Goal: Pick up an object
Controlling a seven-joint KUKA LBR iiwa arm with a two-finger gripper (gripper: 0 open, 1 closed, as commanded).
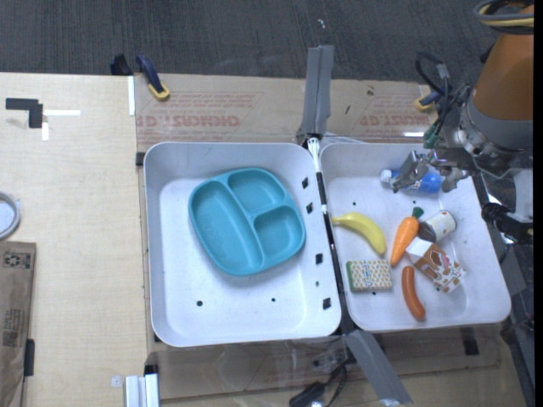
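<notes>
Grey claw (413, 175) low over far side of right bin (475, 312), fingers around small blue object (431, 181); opening width unclear. Nearer in same bin: banana (362, 230), carrot (405, 239), sausage (413, 292), cracker packet (369, 275). Left bin (170, 312) holds teal divided plate (246, 220).

The end effector (413, 176) partly hides a blue object (431, 181); its grip is unclear.

A yellow banana (361, 230), orange carrot (404, 240), sausage (413, 292) and small patterned packet (369, 275) lie apart in the right bin (475, 316).
</notes>
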